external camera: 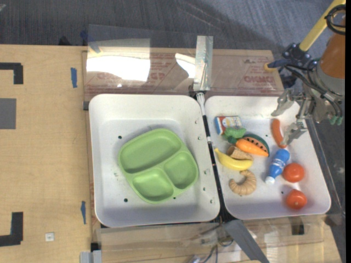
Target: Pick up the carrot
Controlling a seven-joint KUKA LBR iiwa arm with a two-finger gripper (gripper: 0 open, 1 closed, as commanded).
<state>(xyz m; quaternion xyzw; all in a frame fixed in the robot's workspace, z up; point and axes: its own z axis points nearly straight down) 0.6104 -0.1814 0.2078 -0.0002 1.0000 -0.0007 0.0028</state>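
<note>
1. The gripper (290, 118) hangs over the right bin (321, 201) at its two o'clock corner, fingers spread apart and holding nothing.
2. The carrot (253, 146) lies near the bin's centre, at eight o'clock from the gripper and well apart from it.
3. A banana (232, 160) touches the carrot at seven o'clock.
4. A green divided plate (158, 165) fills the left bin (104, 119).

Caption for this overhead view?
Gripper hovers open above right bin, carrot unpicked among toy food.
</note>
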